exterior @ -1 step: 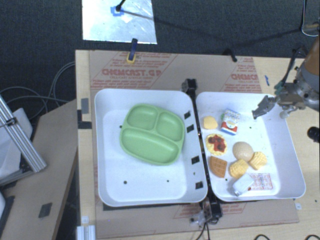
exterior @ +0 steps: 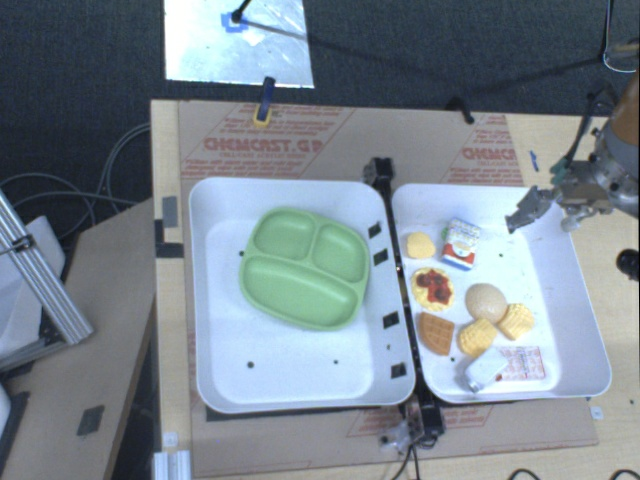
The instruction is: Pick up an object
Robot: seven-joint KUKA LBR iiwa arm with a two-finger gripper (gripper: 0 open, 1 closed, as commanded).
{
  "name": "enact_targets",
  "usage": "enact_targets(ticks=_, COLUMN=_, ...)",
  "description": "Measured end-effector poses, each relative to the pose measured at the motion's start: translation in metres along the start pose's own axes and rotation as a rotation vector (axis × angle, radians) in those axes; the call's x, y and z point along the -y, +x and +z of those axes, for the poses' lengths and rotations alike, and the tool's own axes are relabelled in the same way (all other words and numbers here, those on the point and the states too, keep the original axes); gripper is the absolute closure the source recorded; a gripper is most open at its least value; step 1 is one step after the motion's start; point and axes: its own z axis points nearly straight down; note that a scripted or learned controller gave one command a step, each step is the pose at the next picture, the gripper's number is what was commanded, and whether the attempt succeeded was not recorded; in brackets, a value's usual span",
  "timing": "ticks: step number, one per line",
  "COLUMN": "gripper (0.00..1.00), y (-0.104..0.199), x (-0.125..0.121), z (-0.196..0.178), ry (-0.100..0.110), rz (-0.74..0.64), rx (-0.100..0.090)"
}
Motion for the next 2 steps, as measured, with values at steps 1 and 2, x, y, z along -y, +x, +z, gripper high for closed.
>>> enact_targets(ticks=1, gripper=0.0, y=0.002, x=0.003, z=0.042, ry=0.003, rz=0.002, rx=-0.001)
enact_targets(ticks=2, gripper=0.0, y=-0.006, x=0.008, z=0.092, ry=0.004, rz=0.003, rx=-0.001)
